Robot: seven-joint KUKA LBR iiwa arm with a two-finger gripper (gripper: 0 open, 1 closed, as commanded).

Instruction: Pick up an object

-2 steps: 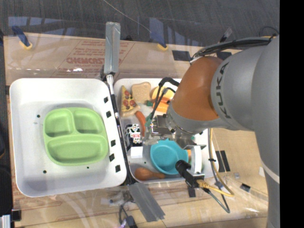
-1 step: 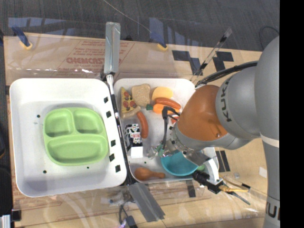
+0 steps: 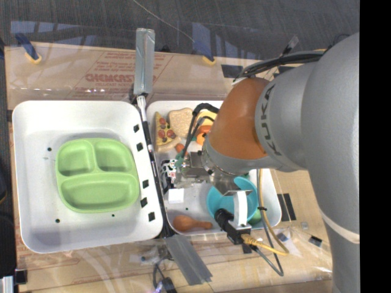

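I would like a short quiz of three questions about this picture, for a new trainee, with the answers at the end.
1. True or false: the green plate lies in the left bin.
2. Which bin is the arm over? A) left B) right
3. Fill in: the green plate has ___ compartments.

Key:
1. True. It lies alone near the middle of that bin.
2. B. The arm hangs over the right bin, which holds a teal bowl, a pizza slice and a slice of bread.
3. Three: two small at the far side, one long at the near side.
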